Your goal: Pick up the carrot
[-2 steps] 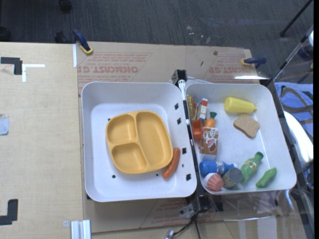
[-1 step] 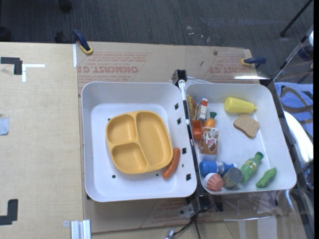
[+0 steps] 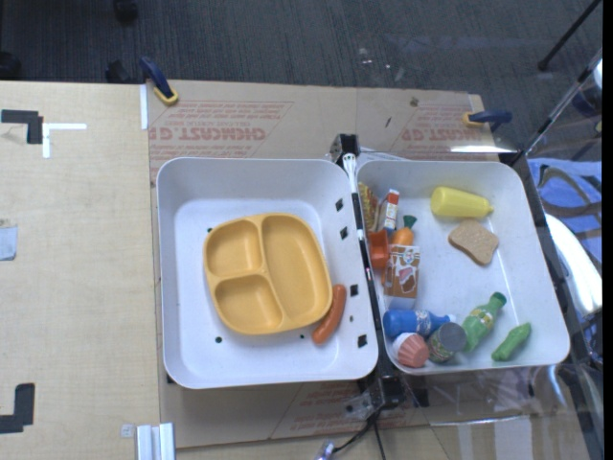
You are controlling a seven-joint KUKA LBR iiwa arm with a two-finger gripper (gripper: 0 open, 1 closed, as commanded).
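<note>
Carrot (image 3: pixel 406 235) stands near-vertical (green top up).

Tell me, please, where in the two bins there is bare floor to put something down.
Left bin: a bare strip around the yellow plate, except where the sausage lies. Right bin: bare middle between bread slice and green bottle. Crowded along its left wall and front.

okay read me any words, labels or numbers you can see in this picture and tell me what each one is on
"CHECKOUT GE...", roughly, in red print seen upside down and mirrored on the cardboard sheet behind the left bin; the letters are uncertain.
The same red print repeats behind the right bin and along the sheet's front edge; too blurred to read.
Small carton in the right bin: printed label, too small to read.
Packet beside it: print unreadable.
</note>
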